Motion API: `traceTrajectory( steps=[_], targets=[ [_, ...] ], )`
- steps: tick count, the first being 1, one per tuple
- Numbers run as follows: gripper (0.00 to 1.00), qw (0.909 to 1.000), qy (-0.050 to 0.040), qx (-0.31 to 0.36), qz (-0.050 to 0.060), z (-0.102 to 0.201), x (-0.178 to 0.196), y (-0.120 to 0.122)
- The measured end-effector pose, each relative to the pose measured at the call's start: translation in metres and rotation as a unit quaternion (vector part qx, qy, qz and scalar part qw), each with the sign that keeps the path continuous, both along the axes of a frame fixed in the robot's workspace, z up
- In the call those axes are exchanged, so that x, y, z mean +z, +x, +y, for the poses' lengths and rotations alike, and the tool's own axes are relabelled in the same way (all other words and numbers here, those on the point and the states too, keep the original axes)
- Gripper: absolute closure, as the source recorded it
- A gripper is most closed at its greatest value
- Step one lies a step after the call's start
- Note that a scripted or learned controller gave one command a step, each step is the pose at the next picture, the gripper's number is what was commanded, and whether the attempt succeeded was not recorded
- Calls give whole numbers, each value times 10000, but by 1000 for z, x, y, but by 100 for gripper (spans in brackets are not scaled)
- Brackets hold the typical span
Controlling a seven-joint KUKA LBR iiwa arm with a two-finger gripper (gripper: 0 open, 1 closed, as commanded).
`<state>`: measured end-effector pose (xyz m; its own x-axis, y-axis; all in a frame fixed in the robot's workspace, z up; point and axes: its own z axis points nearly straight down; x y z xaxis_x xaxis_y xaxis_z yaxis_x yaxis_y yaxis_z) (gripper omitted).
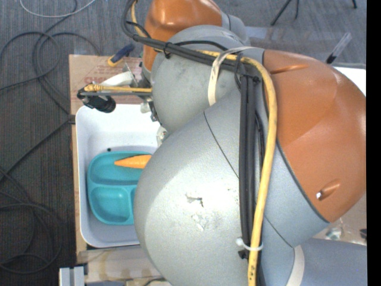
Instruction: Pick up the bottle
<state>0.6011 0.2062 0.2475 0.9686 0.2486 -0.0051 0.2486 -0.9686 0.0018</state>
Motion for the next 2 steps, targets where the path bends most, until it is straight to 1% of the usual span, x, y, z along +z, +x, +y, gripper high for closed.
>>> traceTrajectory(
  steps=[1,2],
  targets=[
    [0,9998,-8,-211,13,1,-104,-105],
    [0,9998,32,-210,-51,-68,-148,-115]
  ],
)
